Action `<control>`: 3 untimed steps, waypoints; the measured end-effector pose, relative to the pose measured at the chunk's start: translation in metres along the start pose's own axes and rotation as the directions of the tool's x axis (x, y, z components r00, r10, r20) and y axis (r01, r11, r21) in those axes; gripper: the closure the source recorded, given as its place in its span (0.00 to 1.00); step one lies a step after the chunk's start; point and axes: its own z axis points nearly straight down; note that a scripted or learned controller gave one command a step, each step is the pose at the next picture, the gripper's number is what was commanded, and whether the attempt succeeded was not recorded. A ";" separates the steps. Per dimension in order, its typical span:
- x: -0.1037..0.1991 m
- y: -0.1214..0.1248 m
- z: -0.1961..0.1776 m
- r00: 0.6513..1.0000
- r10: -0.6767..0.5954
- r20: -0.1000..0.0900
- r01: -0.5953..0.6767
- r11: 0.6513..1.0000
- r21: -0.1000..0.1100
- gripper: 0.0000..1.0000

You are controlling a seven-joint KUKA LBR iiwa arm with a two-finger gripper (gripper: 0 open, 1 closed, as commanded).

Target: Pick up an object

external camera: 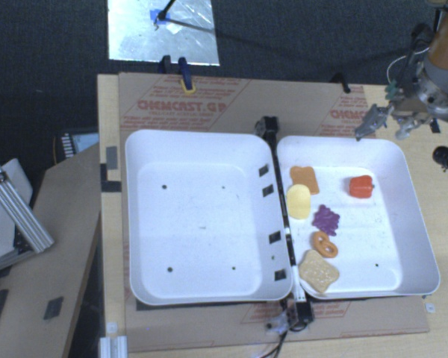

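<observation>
The right bin (403, 200) holds several small objects: an orange slab (305, 178), a pale yellow piece (299, 201), a purple cluster (325, 219), a brown pretzel (323, 245), a tan toast slice (319, 272) and a red pepper (361, 186). My gripper (388, 123) hangs above the bin's far right corner, with its two grey fingers spread apart and nothing between them. It is well clear of every object, the red pepper being nearest.
The left bin (201, 215) lies beside the right one, joined by a black clip strip (276, 200). A foil-like sheet (163, 19) lies at the back. Aluminium framing (11, 200) stands at the left edge. Cardboard (231, 99) underlies both bins.
</observation>
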 end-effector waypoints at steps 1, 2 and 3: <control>0.000 0.001 -0.012 1.000 -0.003 0.001 0.003 1.000 -0.004 1.00; -0.046 -0.089 -0.034 1.000 0.009 0.002 -0.009 1.000 0.001 1.00; -0.053 -0.155 -0.163 1.000 0.005 0.005 -0.005 1.000 -0.011 1.00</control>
